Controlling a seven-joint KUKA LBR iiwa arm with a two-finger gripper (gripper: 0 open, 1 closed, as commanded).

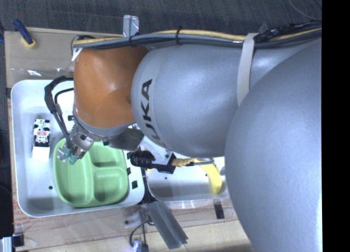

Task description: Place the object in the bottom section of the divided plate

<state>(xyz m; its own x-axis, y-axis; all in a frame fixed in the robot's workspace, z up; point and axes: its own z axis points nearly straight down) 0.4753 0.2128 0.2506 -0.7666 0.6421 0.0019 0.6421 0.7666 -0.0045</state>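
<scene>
The big grey arm (219, 98) with its orange band (104, 89) reaches in from the right and covers most of the two white bins. Its hand (70, 155) hangs over the left bin (24, 152), right above the far left corner of the green plate (93, 177). I cannot tell if the hand is open or closed, and I cannot see anything held in it.

The green plate lies in the near part of the left bin and has walls that split it into parts. A small black and white toy (41, 132) lies in the same bin, to the left of the plate and just beside the hand, not on the plate. A yellow thing (214, 179) like a banana lies in the right bin (180, 191), partly under the arm. A black cable (52, 98) loops by the orange band.
</scene>
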